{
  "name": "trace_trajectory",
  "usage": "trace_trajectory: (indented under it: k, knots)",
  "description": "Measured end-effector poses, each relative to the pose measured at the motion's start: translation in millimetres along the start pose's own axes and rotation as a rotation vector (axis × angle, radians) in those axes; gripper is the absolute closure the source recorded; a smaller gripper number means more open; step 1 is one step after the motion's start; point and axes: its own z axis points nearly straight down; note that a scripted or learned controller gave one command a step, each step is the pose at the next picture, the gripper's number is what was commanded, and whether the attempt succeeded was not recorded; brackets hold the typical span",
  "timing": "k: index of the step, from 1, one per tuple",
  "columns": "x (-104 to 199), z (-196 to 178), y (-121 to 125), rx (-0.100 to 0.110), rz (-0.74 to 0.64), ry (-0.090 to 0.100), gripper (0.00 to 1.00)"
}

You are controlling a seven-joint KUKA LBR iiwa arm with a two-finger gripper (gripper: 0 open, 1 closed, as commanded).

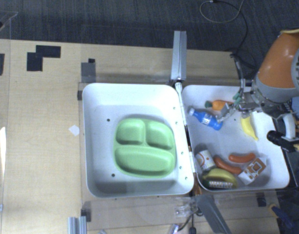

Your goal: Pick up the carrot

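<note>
Two shallow white bins sit side by side on a pale wooden bench, with dark carpet beyond the far edge. Left bin (95, 145) holds a green divided tray (144, 147) near its middle, with bare white floor all around it. Right bin (281, 177) is busier. Its open floor lies mostly in the middle, between the far items and a cluster at the near edge.

Carrot (218, 104) lies near the far wall of the right bin, its long axis running roughly left to right; which end is the tip is too small to tell. Just beside it on the near left lies a blue bottle (206, 118). Gripper (239, 104) is low in the bin just right of the carrot; whether its fingers are open or closed cannot be told. A banana (249, 127) lies just nearer than the gripper. At the near edge sit a can (204, 159), a sausage (242, 157) and several other small items crowded together.
</note>
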Motion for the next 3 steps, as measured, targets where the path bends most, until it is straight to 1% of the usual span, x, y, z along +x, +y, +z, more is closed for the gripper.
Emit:
trace_trajectory:
  k: [1, 2, 3]
  knots:
    - [-4, -44, 25, -0.001, 0.004, 0.0, 0.0]
    - [-27, 1, 77, -0.001, -0.142, -0.001, 0.0]
    - [-45, 81, 76, -0.001, -0.036, -0.001, 0.0]
